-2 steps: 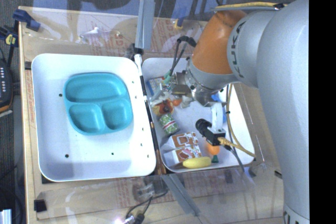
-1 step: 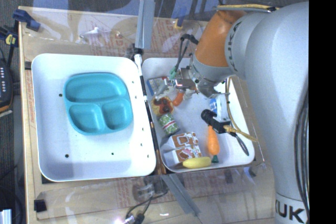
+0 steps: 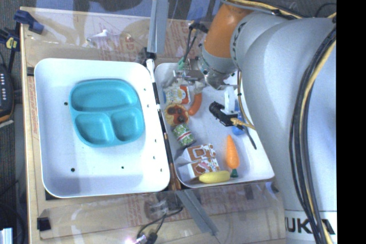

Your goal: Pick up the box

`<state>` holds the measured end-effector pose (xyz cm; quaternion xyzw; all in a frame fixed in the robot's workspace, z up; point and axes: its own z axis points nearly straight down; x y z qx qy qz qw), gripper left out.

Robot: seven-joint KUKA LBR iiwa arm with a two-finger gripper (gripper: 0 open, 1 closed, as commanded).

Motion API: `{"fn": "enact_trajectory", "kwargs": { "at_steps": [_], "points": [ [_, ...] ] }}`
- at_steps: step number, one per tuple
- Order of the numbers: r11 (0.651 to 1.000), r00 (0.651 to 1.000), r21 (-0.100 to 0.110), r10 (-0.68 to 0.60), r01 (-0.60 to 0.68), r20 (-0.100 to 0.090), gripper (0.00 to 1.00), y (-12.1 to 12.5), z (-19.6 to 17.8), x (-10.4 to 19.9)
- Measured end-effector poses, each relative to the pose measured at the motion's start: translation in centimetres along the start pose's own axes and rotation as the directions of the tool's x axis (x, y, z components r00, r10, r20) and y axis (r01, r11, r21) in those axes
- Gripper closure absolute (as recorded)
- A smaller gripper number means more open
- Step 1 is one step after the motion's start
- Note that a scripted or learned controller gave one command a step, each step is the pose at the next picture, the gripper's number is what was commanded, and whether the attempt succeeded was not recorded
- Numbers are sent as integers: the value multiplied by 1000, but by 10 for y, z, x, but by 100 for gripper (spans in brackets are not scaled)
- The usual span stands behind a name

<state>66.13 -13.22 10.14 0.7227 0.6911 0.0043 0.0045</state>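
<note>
- The gripper [image 3: 189, 73] hangs over the far end of the right bin [image 3: 258, 162]. From this angle I cannot tell whether it is released or clenched, and nothing can be seen in its grasp.
- Just below it, by the bin's far left corner, lies a small carton [image 3: 175, 94], white with red print.
- Beside that is a slim orange stick [image 3: 195, 104], smooth and tilted.
- Next along the left wall are a round orange and dark red piece [image 3: 177, 114] and a short green patterned can [image 3: 184, 135] on its side.
- The box [image 3: 201, 160] lies flat near the bin's near edge, well apart from the gripper. It is a rectangular brown and white printed carton with sharp corners.
- A glossy tapered carrot [image 3: 231, 152] lies just right of the box.
- A smooth, curved yellow banana [image 3: 214, 178] lies against the near wall, touching the box.
- The left bin [image 3: 46, 123] is shallow white plastic. It holds a teal tray [image 3: 106, 111] with rounded corners and three compartments.
- Both bins rest on a pale wooden table [image 3: 86, 37].
</note>
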Motion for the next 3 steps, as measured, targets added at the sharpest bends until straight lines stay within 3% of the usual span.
{"fn": "enact_trajectory", "kwargs": {
  "at_steps": [1, 2, 3],
  "points": [
    [1000, 1000, 9, -27, 27, 6, 0, -5, 6, 22],
    [999, 999, 12, -32, 32, 5, 100, -5, -3, 23],
    [999, 999, 13, 32, -32, 0, 100, -5, -122, 53]
  ]
}}
